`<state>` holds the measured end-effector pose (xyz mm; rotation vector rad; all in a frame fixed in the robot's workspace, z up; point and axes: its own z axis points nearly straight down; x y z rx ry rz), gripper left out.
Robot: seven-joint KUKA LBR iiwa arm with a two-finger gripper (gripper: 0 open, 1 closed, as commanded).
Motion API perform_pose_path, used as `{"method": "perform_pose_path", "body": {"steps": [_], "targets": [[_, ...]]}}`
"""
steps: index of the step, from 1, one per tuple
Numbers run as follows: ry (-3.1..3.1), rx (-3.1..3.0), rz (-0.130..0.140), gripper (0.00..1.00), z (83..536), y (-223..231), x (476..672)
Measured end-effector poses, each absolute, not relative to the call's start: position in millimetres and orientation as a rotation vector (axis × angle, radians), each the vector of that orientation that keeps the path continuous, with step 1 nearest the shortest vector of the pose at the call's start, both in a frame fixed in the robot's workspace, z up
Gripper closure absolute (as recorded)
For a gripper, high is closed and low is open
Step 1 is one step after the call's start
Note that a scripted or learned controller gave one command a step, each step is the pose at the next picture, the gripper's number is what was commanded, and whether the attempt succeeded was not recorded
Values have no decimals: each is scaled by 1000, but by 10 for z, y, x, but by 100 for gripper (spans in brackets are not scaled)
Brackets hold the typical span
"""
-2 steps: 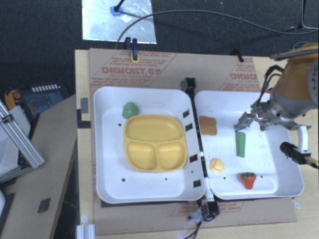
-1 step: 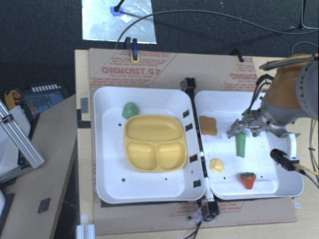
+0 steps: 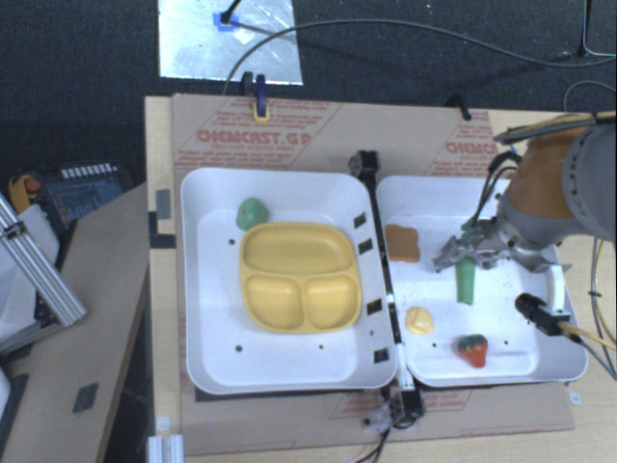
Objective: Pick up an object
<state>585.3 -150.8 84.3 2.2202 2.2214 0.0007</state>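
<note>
Gripper (image 3: pixel 469 254): low in right-hand bin (image 3: pixel 549 355); grip state cannot be told. Green stick (image 3: pixel 466 282): directly beneath and just nearer the camera, long axis toward the bin's front. Whether it is touched, unclear. Brown piece (image 3: pixel 402 243): leftward, near.

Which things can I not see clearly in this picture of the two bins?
- End effector, camera view: small and blurred, so whether it grips the green stick cannot be told.
- Green stick: its top end is hidden under the end effector.
- Green round object in the left bin: its lower edge is covered by the yellow tray.
- Arm: cut off by the right edge.
</note>
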Motion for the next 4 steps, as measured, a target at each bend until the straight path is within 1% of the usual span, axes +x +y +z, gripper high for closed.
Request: {"method": "perform_pose_path", "body": {"steps": [1, 2, 3, 4], "targets": [[2220, 2220, 3, 100, 955, -1511, 5860], [2223, 2213, 4, 100, 1408, -1479, 5928], [2222, 2211, 6, 100, 2057, -1487, 5945], [2226, 2213, 3, 100, 2226, -1489, 5955]]}}
